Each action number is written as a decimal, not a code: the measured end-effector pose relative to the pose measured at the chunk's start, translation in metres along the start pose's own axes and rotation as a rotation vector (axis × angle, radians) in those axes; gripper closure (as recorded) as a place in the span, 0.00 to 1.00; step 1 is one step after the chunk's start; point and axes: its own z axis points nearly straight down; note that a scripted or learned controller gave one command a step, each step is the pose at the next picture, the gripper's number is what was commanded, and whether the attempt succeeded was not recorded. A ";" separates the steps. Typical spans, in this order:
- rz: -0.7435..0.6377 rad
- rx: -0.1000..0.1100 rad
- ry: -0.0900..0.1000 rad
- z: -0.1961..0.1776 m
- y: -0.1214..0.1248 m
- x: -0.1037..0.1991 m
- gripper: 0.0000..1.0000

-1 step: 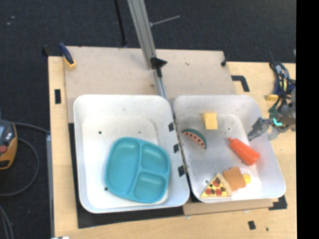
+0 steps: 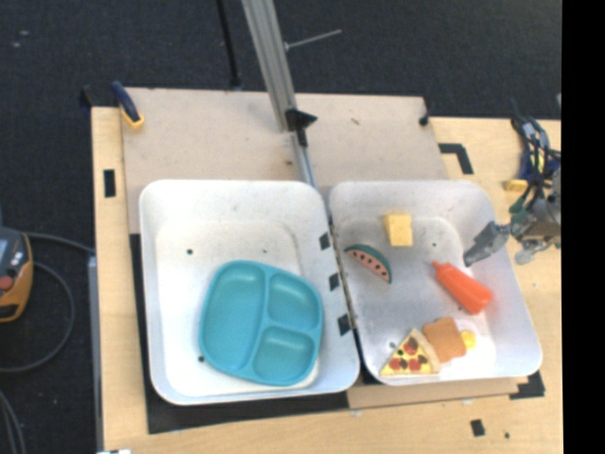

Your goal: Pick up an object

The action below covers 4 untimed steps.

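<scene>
Hovering at right bin's (image 2: 492, 206) right rim, gripper (image 2: 482, 246) w/ fingers spread, nothing between them, just far of orange carrot (image 2: 462, 287), prob. lining up a grab.

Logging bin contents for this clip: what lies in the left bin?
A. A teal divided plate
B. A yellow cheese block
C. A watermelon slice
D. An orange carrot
A. The teal divided plate lies in the left bin, while the cheese block, watermelon slice and carrot all lie in the right bin.
</scene>
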 end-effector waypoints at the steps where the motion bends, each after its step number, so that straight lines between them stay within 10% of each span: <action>1: 0.001 0.006 0.002 0.062 -0.001 0.004 0.00; 3: 0.002 0.005 0.002 0.164 -0.013 0.017 0.00; 4: 0.007 -0.003 -0.001 0.149 -0.010 0.015 1.00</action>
